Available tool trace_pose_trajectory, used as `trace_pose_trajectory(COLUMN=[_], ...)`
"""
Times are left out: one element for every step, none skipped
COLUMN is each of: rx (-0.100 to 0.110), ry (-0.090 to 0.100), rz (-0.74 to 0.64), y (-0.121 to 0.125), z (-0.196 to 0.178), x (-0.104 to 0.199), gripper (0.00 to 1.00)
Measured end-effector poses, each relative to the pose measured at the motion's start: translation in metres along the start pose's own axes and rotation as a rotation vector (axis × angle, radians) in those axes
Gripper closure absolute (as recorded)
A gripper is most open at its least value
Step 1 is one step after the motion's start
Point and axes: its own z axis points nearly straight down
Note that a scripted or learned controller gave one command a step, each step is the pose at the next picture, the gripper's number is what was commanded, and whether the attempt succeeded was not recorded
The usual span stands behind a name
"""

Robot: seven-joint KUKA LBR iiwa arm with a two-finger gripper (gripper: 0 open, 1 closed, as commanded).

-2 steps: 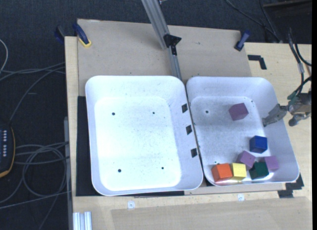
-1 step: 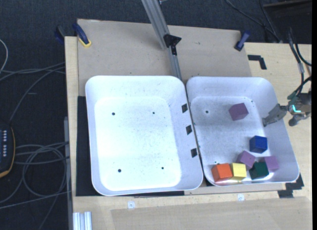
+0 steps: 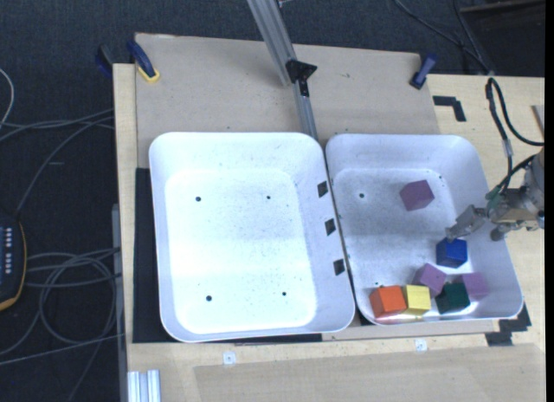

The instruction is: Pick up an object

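Note:
Several small blocks lie in the right bin [image 3: 381,145]. A purple cube [image 3: 416,193] sits alone near the bin's middle. A blue cube [image 3: 451,253] lies nearer the right wall. In the front right corner cluster an orange block [image 3: 389,300], a yellow block [image 3: 418,298], a dark green block [image 3: 452,298] and two purple blocks [image 3: 431,276] [image 3: 474,285]. My gripper [image 3: 479,227] reaches in over the right wall, just above and to the right of the blue cube. Its fingers are spread open with nothing between them.
The left bin [image 3: 173,153] lies beside the right one, with black clips [image 3: 329,225] along the shared wall. A metal rail [image 3: 277,36] slants across the back of the bench. Cables [image 3: 506,123] hang by the arm at the right.

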Motion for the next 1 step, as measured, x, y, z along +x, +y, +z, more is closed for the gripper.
trace_pose_trajectory(rx=[-0.001], ry=[0.000], rz=[-0.002], y=[0.0069], z=[0.0516], x=[0.0080], gripper=[0.00])
